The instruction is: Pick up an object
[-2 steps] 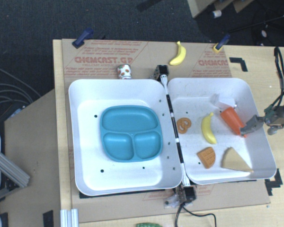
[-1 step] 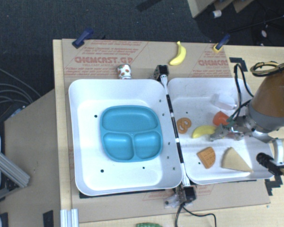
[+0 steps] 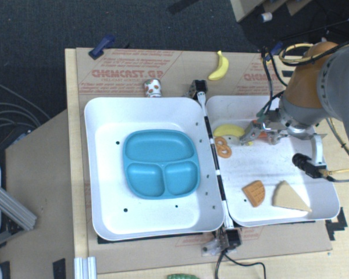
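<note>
Camera view: the grey arm's gripper (image 3: 253, 133) hangs low over the right white bin (image 3: 331, 205), near its far-left corner, just beside a yellow banana-shaped plastic toy (image 3: 228, 131) and a small orange pretzel-shaped piece (image 3: 223, 147). Whether the fingers are spread or closed, I cannot tell. The banana looks light, stiff and smooth, likely slippery; pinching across its narrow middle seems safest.

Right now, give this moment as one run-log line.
gripper: low in right bin | beside yellow piece | nothing seen held | blue tray: left bin
</note>
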### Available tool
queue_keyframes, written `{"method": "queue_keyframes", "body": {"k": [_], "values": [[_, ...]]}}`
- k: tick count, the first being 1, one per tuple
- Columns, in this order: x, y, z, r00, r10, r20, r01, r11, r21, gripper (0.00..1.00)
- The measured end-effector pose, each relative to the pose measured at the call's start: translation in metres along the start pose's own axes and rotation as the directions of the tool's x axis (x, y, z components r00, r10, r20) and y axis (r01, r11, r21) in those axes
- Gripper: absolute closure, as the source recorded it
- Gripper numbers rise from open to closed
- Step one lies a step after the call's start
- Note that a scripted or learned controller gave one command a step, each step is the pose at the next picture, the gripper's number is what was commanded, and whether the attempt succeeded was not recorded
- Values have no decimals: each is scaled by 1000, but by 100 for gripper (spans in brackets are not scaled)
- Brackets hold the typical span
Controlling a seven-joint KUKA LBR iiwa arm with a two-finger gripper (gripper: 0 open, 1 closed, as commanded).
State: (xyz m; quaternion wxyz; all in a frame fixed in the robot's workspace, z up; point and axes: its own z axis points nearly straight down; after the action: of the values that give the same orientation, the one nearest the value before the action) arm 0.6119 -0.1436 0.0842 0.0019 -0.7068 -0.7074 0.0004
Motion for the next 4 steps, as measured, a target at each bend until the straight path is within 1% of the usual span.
{"method": "queue_keyframes", "body": {"k": [1, 2, 3, 4], "values": [[0, 1, -10, 1000, -1, 2, 1, 1000, -2, 100], [0, 0, -10, 1000, -1, 0, 1, 1000, 2, 0], [0, 0, -20, 1000, -2, 1, 2, 1000, -1, 100], [1, 0, -20, 1000, -2, 0, 2, 1000, 2, 0]]}}
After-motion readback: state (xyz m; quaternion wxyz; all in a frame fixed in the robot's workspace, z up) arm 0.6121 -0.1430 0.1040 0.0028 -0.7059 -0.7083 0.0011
